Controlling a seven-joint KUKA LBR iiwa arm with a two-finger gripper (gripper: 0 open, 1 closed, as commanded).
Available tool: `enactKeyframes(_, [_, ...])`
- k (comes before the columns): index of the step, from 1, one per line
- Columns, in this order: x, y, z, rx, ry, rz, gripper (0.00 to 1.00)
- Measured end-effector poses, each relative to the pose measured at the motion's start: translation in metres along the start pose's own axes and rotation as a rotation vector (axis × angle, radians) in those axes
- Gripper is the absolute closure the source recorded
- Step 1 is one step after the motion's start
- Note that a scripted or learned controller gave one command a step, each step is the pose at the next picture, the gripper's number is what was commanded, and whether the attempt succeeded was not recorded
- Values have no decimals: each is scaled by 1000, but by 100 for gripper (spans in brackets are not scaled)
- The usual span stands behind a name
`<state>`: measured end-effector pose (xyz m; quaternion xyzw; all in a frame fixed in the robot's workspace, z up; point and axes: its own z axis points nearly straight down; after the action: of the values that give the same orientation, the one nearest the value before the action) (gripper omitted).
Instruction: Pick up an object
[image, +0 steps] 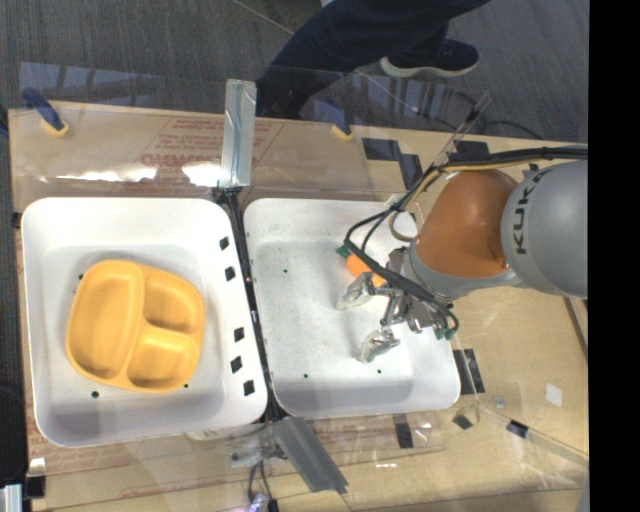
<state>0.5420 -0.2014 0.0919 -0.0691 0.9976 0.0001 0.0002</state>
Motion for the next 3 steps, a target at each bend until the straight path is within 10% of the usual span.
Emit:
enactKeyframes(2, [-71,9,0,1,-2,132,0])
enactKeyframes(3, [-72,10,-11,2,-6,127,100])
